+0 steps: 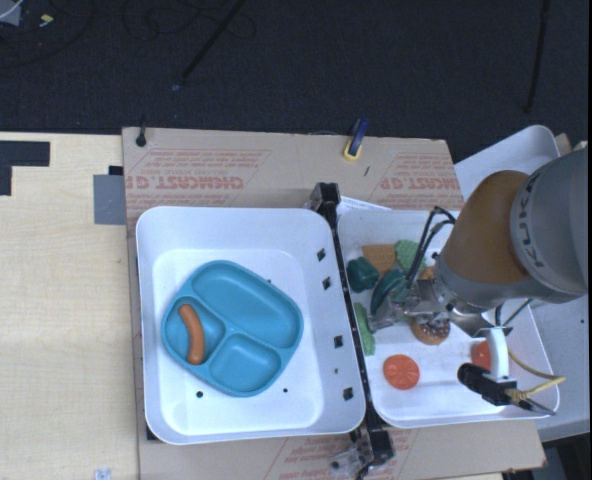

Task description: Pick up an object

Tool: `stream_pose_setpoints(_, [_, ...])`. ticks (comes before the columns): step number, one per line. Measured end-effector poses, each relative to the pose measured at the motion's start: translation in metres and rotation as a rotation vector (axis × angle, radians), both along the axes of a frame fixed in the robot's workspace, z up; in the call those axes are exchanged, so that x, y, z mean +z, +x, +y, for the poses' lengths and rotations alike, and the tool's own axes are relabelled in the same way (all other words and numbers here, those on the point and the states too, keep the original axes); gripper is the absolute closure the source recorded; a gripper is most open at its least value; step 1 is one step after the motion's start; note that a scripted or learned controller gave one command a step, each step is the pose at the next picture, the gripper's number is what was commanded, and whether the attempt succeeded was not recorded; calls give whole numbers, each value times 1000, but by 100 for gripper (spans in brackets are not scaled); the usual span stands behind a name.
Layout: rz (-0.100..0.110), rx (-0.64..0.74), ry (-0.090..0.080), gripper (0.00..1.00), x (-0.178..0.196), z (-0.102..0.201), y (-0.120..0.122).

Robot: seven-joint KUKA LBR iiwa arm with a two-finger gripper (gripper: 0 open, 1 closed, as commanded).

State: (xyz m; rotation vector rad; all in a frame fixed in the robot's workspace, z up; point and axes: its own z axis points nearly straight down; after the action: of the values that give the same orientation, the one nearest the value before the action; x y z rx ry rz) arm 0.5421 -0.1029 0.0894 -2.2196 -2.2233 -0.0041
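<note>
My bench (46,298) of pale wood fills the nine o'clock side, with dark grey patches (21,160) near its upper edge. A brown cardboard sheet (276,173) printed with red lettering lies across the middle, a blue and yellow clamp (355,140) on its twelve o'clock edge. Beyond, at twelve o'clock, dark carpet (326,48) carries loose black cables (211,33).

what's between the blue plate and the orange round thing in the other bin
In the camera view: bare floor of the left bin, then the black divider between the bins.
</note>
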Motion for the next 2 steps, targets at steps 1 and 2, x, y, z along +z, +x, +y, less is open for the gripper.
stream_pose_setpoints(1, [-8, -10, -10, 100, 13, -6, 1])
stream_pose_setpoints(2, [-1, -2, -2, 100, 75, -5, 7])
